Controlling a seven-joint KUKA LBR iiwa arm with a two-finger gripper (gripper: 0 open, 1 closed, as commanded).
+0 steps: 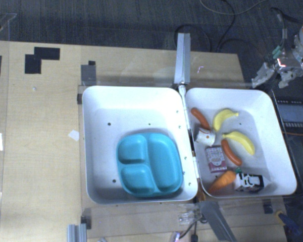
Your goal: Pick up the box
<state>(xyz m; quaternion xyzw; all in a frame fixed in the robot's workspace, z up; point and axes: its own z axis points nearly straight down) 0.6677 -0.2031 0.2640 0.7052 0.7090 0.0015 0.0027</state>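
Reaching for the box, which lies flat in the middle of the right bin between two hot dogs, the empty, open claw at the upper right must come down straight over it.

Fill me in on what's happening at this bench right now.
A robot arm is set to pick up the box, which lies flat in the right bin among two bananas, two sausages, a carrot and a small carton. The gripper sits at the upper right, outside the bin and well away from the box. The left bin holds a blue divided tray.
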